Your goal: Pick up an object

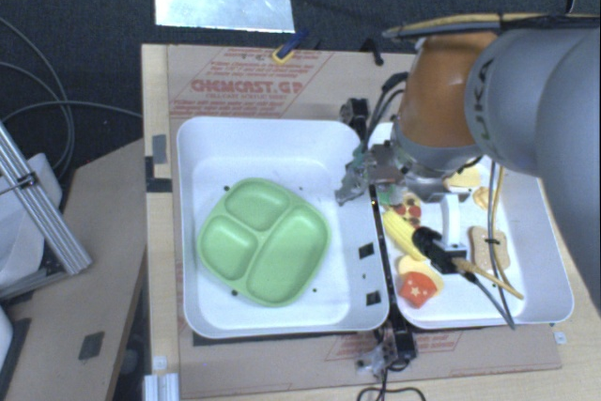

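Green divided plate mid left bin, open floor around, claw over divider, grip unclear.

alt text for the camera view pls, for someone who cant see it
A grey robot arm with an orange band reaches from the right over the right white bin, which holds small toy foods including a yellow corn cob. The left white bin holds a green divided plate.
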Tool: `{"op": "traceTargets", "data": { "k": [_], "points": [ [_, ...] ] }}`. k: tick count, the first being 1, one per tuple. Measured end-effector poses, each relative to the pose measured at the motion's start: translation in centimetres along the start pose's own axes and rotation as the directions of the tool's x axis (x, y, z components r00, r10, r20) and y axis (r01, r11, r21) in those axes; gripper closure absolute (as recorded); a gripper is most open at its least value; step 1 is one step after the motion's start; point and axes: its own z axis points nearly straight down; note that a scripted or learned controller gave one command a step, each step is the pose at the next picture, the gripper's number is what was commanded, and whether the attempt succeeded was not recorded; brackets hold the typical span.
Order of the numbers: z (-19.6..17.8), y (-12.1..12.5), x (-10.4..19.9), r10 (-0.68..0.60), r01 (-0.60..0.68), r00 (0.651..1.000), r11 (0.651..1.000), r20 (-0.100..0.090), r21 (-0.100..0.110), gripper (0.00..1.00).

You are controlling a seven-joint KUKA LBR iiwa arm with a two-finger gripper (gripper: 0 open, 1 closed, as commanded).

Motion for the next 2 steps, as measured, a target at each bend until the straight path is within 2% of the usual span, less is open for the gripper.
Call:
{"op": "traceTargets", "data": {
  "k": [1, 2],
  "points": [
    [-1.8, 4.7, 5.1, -0.007, 0.007, 1.000, 1.000, -0.001, -0.011, 0.00],
    [3.3, -3.7, 12.5, -0.010, 0.010, 1.000, 1.000, -0.001, 0.004, 0.00]
  ]
}}
